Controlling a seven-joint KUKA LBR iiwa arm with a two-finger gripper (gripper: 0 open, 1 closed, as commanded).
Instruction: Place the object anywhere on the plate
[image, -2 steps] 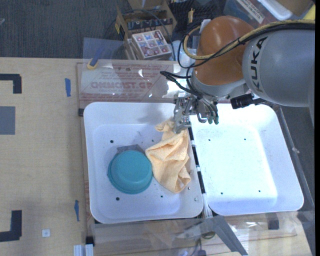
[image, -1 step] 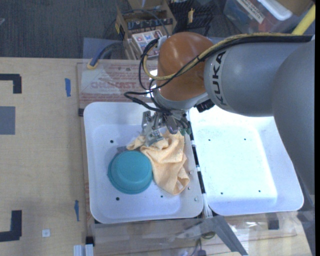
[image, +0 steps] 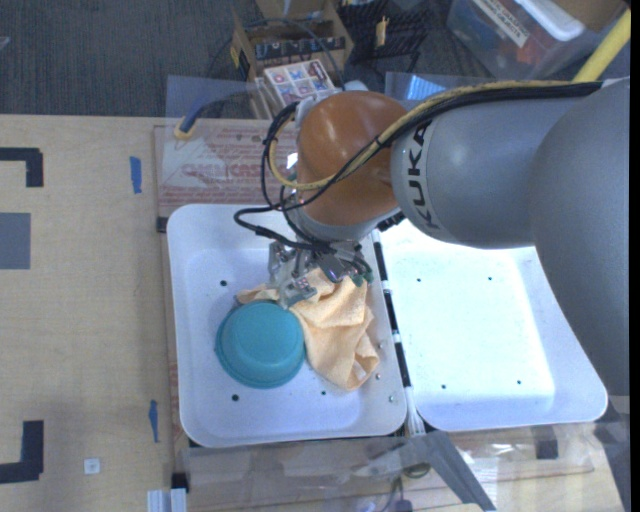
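A teal round plate (image: 260, 344) lies in the left bin (image: 200, 262), toward its front left. A crumpled yellow-orange cloth (image: 343, 335) lies against the plate's right side, and one strip of it runs behind the plate's back edge. My gripper (image: 305, 274) hangs under the orange wrist band, right above the cloth's back end and just behind the plate. It seems to touch the cloth there. The wrist hides the bin's back middle.
The right bin (image: 480, 330) stands beside the left one, with the grey arm crossing over its back part. Behind the bins lie a printed board (image: 215, 170) and boxes. Bare wooden bench (image: 80, 300) extends to the left.
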